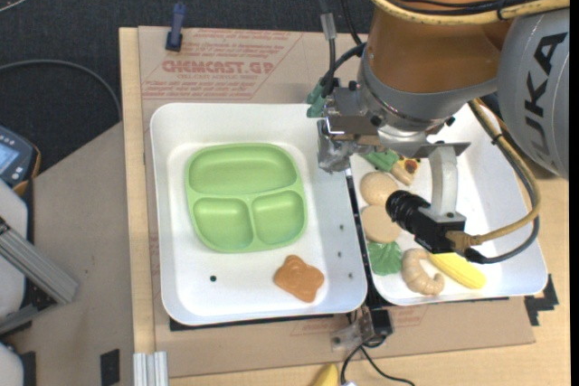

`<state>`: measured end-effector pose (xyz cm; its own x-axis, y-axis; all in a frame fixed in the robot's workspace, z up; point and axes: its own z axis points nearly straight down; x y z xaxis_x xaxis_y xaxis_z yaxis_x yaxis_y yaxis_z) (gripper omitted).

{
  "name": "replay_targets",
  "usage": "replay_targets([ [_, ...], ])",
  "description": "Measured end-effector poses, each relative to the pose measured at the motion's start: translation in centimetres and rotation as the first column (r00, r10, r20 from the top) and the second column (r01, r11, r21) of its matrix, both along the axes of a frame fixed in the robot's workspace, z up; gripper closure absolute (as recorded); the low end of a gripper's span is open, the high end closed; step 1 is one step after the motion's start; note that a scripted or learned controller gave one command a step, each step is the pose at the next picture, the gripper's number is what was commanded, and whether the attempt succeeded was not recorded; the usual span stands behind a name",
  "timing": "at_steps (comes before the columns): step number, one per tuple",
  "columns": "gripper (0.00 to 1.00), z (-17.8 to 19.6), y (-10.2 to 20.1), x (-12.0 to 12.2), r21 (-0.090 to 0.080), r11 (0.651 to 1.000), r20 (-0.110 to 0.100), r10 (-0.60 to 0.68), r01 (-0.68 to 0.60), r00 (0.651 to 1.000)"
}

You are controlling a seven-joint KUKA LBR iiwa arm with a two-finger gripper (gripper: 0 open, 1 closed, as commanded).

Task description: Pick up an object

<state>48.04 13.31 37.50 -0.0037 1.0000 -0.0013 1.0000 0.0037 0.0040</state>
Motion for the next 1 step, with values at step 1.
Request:
replay_targets([
  [1, 1.00, 1.01, 0.04, 0.04, 0.000, 1.000, 0.001, 0.001, -0.001, 1.000],
])
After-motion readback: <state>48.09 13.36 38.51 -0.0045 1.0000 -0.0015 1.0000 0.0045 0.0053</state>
